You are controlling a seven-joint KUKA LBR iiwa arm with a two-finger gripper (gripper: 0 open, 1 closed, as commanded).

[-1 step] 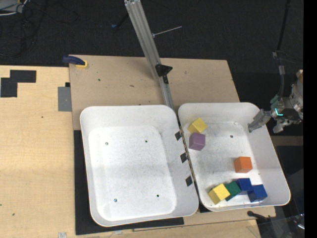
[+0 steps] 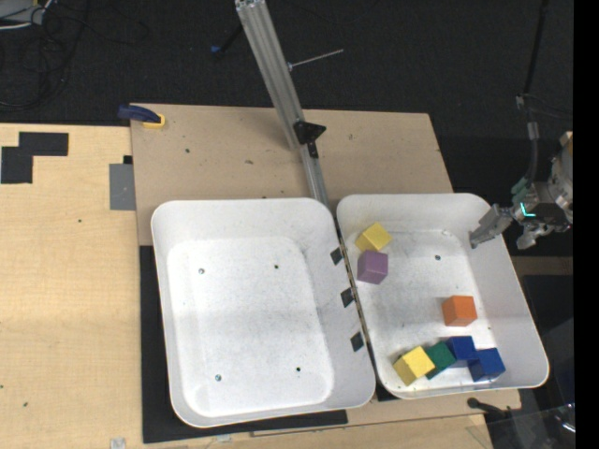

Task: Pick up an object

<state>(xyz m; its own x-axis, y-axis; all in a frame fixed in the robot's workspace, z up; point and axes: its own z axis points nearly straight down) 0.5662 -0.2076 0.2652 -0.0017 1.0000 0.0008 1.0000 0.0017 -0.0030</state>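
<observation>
Item: pick in preparation; nothing lifted yet, by our reading.

Candidates, all in the right bin [image 2: 524,297]: yellow cube [image 2: 374,238] and purple cube [image 2: 372,266], touching or nearly so, near the bin's left wall; orange cube [image 2: 459,310], standing alone mid-bin; a cluster at the near edge, comprising a second yellow block [image 2: 413,364], green block [image 2: 440,356] and two blue blocks [image 2: 475,357], packed against one another. The left bin [image 2: 164,223] lies beside it.

Method, as we judge it: we would take the orange cube; it has free space on every side, so the fingers can straddle it without nudging a neighbour; descend vertically, centred, fingers aligned to its flat faces; the clustered blocks leave no room to slip a finger between them.

Gripper [image 2: 513,223]: at the right bin's far right rim, above the wall, well apart from every block; two fingers appear spread apart, one pointing left over the rim, with nothing between them; the wrist sits at the frame's right edge, so the arm's pose is largely cut off.
</observation>
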